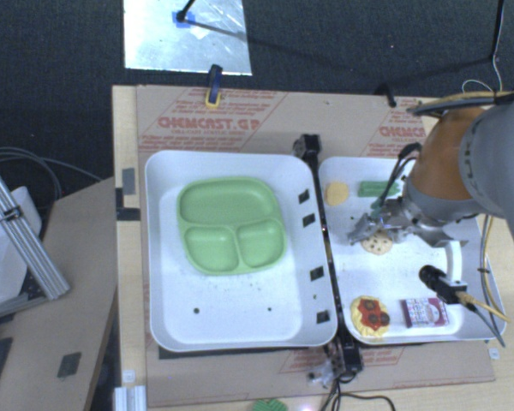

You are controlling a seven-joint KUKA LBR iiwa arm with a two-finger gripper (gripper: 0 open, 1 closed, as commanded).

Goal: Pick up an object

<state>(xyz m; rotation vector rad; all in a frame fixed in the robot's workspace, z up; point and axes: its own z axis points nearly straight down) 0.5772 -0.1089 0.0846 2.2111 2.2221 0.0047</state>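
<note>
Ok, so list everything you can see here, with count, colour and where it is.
left bin: one, white, view's left
right bin: one, white, view's right
tray: one, green, three compartments, left bin
disc: one, yellow, right bin, far left corner
block: one, green, right of the disc
cookie: one, tan with dark spots, mid right bin
pizza: one, yellow and red, right bin, near edge
packet: one, red and pale, right of the pizza
clamp: one, yellow and blue, far bench edge
sheet: one, silver, beyond the bench
arm: one, grey with orange band, from the right
gripper: one, metal, at the cookie
</note>
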